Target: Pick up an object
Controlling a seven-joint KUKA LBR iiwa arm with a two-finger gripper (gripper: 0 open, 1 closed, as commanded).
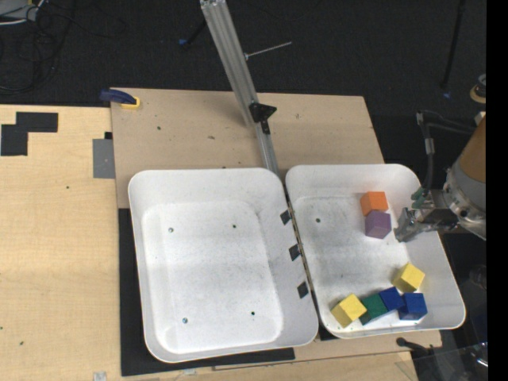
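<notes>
White bins sit side by side on the wooden counter [198, 129]; the blocks all lie in the right bin [341, 189]. An orange block [375, 202] touches a purple block [378, 225] near the far right wall; two yellow blocks [409, 277] [348, 309], a green block [373, 306] and blue blocks [402, 302] cluster at the near edge. The tool [409, 222] hangs just beside the purple block, at its right; whether it is spread or closed cannot be told, and no block is seen in it. Judged stage: approach, before any grasp. The next move calls for centring over the purple block, clear of the orange one, then descending.
</notes>
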